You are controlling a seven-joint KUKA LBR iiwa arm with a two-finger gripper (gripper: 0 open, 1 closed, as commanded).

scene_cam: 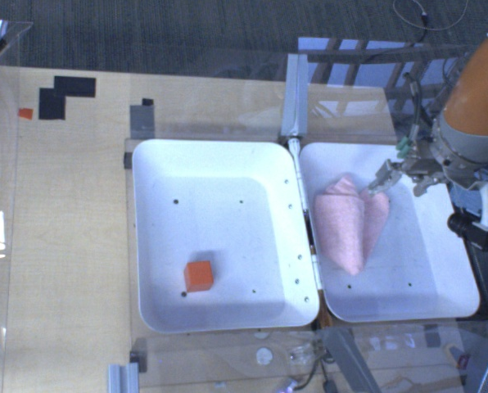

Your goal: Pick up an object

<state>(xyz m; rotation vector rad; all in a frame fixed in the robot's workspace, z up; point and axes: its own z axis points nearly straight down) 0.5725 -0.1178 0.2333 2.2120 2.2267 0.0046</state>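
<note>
Pink cloth lies crumpled in the right bin, centre-right of frame. Gripper touches its upper edge; finger state cannot be told. Step judged: grasp approach. Next: close, lift. Orange block sits lower left bin.

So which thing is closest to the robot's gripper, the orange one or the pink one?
The pink cloth in the right bin. The gripper is at its top edge; the orange block sits far off in the left bin.
</note>
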